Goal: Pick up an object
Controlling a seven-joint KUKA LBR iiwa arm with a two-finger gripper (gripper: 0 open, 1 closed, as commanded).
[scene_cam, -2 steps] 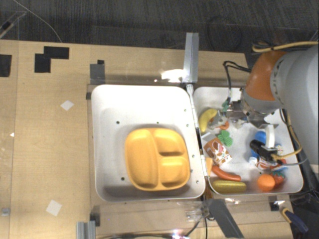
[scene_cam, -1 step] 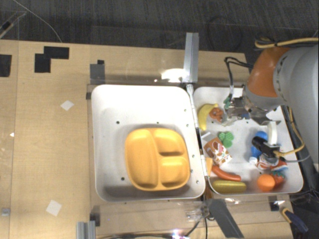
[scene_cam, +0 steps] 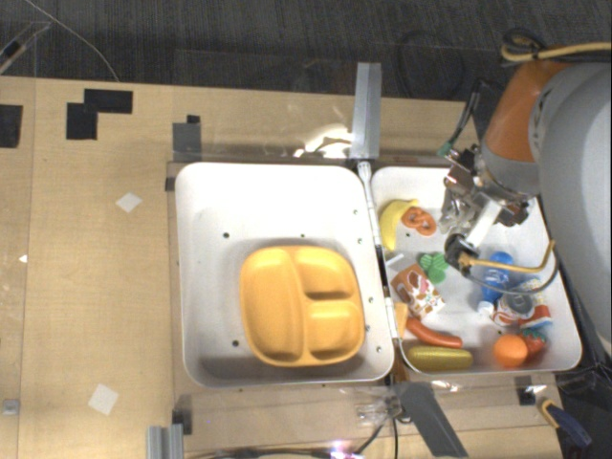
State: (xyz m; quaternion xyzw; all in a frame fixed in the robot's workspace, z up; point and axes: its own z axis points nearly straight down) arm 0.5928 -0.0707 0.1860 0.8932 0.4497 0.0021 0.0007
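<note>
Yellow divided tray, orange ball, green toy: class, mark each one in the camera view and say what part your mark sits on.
yellow divided tray [scene_cam: 301, 304], camera view, the ridge between its compartments.
orange ball [scene_cam: 511, 350], camera view, middle of its top.
green toy [scene_cam: 435, 267], camera view, centre of its body.

- Arm [scene_cam: 574, 151]: cut off by the right edge.
- Gripper [scene_cam: 463, 242]: finger state was too small to tell.
- Right bin [scene_cam: 574, 347]: far wall was hidden behind the arm.
- Blue object [scene_cam: 495, 273]: partly covered by a yellow cable [scene_cam: 521, 270]; identity unclear.
</note>
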